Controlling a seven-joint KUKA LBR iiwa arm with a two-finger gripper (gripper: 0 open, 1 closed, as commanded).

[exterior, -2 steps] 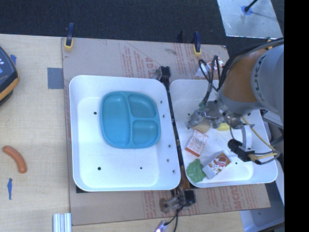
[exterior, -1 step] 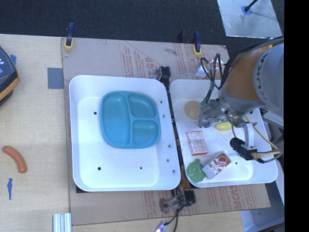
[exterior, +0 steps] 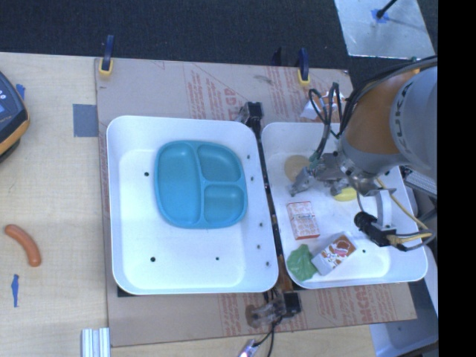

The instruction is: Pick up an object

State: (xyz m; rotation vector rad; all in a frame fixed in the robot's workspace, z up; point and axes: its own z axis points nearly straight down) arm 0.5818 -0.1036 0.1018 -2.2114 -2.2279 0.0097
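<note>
You have the grey arm with its orange band point(exterior: 379, 121) reaching in from the right over the right shallow white bin point(exterior: 405, 274), with the two-finger gripper point(exterior: 306, 181) low in the bin's upper half, beside a round tan disc-shaped piece point(exterior: 295, 165) near the bin's left wall. Whether the pincer is released, clenched or grasping anything, you cannot tell from this slanted view; the metal parts there blur together and nothing is plainly caught in it.

The candidates for picking all lie in that same bin: a small yellow rounded item point(exterior: 344, 194) just right of the gripper and partly under the wrist, a flat white packet with red print point(exterior: 303, 219) near the middle, a green soft leaf-like piece point(exterior: 300, 263) at the lower left corner, and a white and red-brown wrapped packet point(exterior: 336, 252) touching the green one.

The left shallow white bin point(exterior: 130, 266) holds a light blue plastic divided plate point(exterior: 201, 184). Out on the wooden bench point(exterior: 52, 199) to the left lies a small orange-red sausage-shaped toy point(exterior: 24, 244).

By my reading, the task is at the approach or grasp stage: nothing is lifted, so closing on an object and raising it clear are left.
</note>
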